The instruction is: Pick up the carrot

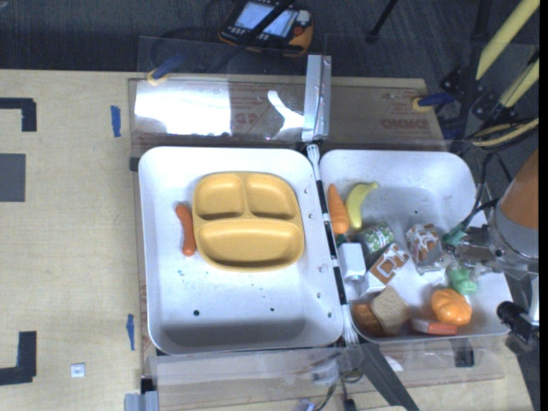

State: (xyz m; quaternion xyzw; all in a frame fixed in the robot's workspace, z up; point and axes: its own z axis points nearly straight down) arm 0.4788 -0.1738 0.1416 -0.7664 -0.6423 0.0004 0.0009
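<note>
The pincer [456, 248] is at the right side of the right bin [445, 171], low above the mixed toy food; whether it is spread or pressed together, I cannot tell. The carrot [337, 210] lies against this bin's left wall, well apart from the pincer, just beside a banana [360, 199].

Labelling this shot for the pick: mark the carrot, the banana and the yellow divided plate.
carrot [337, 210]: camera view, middle of its orange body, by the right bin's left wall.
banana [359, 199]: camera view, middle of its curved yellow body.
yellow divided plate [248, 240]: camera view, floor of its wide front compartment.
</note>
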